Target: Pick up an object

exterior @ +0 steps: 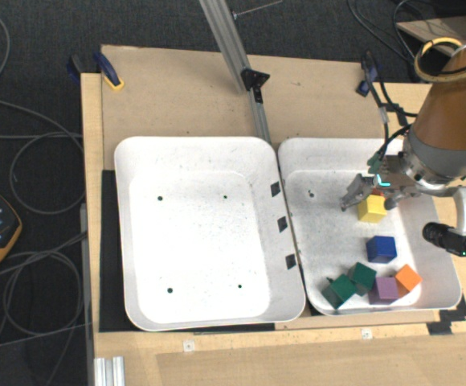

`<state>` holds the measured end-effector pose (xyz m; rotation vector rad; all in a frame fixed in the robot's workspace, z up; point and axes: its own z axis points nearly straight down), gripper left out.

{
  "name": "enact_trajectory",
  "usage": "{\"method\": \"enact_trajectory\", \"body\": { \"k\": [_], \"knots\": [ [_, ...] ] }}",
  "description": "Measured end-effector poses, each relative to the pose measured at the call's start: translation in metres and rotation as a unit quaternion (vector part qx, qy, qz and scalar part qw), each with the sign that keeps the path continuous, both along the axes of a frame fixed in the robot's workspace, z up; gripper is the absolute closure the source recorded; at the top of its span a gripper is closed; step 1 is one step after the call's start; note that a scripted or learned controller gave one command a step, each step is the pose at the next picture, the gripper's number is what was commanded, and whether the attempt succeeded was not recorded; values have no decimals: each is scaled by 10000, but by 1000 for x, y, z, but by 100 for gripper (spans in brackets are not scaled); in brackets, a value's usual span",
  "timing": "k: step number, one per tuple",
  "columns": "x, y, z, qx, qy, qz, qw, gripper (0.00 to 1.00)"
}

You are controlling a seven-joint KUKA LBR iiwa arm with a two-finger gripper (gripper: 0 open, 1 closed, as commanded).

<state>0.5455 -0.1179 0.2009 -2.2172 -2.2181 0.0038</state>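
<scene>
You see the claw (pixel 369 199) spread wide in the right bin (pixel 321 215), with the yellow cube (pixel 372 208) between its fingers. The blue cube (pixel 382 248) lies nearer, apart.

Even, diffuse overhead light brightens the white bins (pixel 201 155) almost to glare; shadows stay faint. Focus seems slightly soft, perhaps more so toward 3 o'clock.

gripper (pixel 367 199) astride a yellow block (pixel 372 208) in the right bin (pixel 321 240) (fingers spread).
</scene>
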Motion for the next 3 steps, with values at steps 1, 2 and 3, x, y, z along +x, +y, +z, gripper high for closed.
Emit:
{"method": "enact_trajectory", "body": {
  "k": [1,2,3],
  "knots": [
    [1,0,2,-6,-26,-1,10000,0],
    [0,3,-61,2,12,-4,10000,0],
    [-2,4,-104,1,6,-2,10000,0]
  ]
}}
